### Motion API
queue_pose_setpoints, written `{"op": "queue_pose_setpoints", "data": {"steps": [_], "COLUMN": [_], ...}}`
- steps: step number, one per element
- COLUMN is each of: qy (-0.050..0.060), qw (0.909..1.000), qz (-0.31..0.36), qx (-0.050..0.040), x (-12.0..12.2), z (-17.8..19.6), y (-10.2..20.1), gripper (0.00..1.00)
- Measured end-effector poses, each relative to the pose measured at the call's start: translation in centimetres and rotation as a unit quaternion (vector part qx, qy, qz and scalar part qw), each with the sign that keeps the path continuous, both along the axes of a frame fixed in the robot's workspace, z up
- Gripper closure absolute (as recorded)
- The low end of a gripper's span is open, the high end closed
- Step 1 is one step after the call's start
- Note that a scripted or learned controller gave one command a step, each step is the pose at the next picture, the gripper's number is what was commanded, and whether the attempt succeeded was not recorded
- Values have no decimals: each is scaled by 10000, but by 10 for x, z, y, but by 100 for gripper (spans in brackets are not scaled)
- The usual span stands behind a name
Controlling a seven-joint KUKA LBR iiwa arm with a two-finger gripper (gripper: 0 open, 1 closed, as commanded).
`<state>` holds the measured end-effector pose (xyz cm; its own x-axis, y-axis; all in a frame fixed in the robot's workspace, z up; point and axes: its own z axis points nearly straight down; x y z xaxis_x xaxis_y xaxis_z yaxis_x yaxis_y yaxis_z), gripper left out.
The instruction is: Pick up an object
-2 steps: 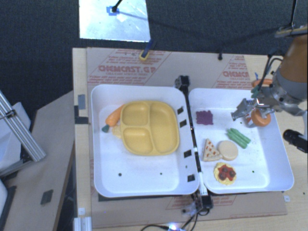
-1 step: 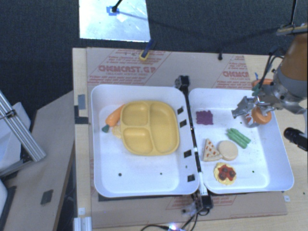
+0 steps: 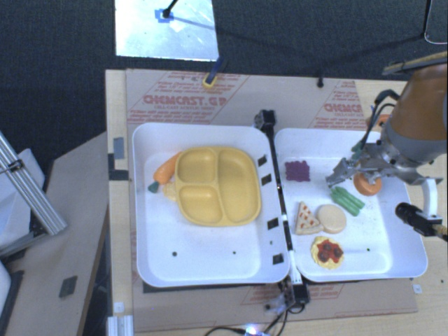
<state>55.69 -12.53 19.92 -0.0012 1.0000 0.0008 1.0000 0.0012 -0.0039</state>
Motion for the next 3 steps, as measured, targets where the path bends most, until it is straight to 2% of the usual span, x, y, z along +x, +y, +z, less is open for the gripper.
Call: {"op": "queue_pose_setpoints", "data": {"steps": [1,2,3], "qy": [4,-71,-48], "qw": [10000,10000,10000], "qz": [-1,-1,-1], "qx": [1,-16,-10], "x": [-5,-2,-3], "z": [-62,-86,-79], "y": [-3,-4,-3], "gripper": [0,0,100]}}
